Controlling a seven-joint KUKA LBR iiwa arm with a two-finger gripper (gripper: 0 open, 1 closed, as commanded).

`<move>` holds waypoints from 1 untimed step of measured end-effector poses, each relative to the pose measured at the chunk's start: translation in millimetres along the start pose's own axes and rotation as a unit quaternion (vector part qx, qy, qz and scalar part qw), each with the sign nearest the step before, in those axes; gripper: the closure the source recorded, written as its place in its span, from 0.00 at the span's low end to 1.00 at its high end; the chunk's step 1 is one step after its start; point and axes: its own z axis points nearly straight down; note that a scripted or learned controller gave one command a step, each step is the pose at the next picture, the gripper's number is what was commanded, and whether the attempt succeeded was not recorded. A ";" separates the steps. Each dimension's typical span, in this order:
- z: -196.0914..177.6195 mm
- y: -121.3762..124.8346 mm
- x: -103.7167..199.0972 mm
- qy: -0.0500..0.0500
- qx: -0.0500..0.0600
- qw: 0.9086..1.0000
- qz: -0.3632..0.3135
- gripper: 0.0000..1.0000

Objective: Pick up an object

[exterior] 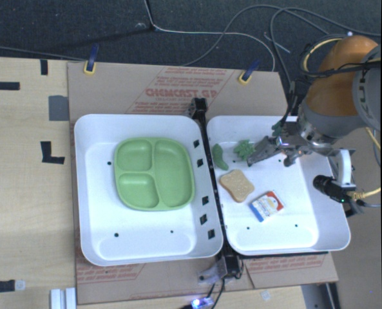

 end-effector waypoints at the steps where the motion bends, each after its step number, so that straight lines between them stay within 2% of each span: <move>1: -7.9 2.7 0.3 -0.001 -0.007 1.000 -0.002 0.00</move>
